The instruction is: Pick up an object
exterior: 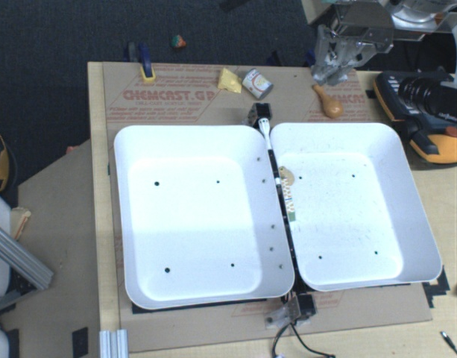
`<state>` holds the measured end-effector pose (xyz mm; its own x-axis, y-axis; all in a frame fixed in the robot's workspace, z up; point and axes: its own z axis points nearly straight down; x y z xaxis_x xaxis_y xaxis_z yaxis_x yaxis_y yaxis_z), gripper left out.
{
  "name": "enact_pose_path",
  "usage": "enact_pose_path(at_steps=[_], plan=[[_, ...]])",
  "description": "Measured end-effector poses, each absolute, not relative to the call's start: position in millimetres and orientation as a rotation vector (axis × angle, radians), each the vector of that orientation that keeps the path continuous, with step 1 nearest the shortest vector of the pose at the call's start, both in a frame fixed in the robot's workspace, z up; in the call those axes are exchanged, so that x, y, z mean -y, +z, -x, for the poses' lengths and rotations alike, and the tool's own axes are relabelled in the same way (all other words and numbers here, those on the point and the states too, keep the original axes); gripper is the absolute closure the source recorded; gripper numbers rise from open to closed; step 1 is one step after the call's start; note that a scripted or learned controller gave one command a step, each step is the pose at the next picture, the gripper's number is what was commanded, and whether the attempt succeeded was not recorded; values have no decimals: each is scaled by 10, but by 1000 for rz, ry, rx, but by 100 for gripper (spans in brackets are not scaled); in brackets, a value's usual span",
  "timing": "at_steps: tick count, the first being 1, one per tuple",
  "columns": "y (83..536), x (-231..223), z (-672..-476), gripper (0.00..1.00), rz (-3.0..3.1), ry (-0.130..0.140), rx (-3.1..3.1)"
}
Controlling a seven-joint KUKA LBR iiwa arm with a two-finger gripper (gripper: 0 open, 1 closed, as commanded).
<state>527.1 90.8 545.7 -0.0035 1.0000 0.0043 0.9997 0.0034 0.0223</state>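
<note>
So the gripper [334, 64] hangs at the upper right of the frame, above the board [176, 95] behind the right bin [407, 200], not over either bin's floor. Can't tell its state from this angle. Nothing shows in its grasp, so I'd say we're at the approach stage, pick not yet made.

Closest candidate is the orange pear-shaped thing [329, 101] just below the gripper, on the board near the right bin's top edge. A small item [288, 189] lies at that bin's left wall by the divider. A yellow piece [229, 81] and a little box [257, 83] sit at top centre.

Next move probably needs a descent lined up over one target.

Readable writing: the board says "CHEMCAST G P" in red.
</note>
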Motion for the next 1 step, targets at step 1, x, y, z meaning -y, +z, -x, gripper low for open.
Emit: enact_pose_path(at_steps=[1], plan=[[3983, -956, -5036, 100, -2229, -22, -2227]])
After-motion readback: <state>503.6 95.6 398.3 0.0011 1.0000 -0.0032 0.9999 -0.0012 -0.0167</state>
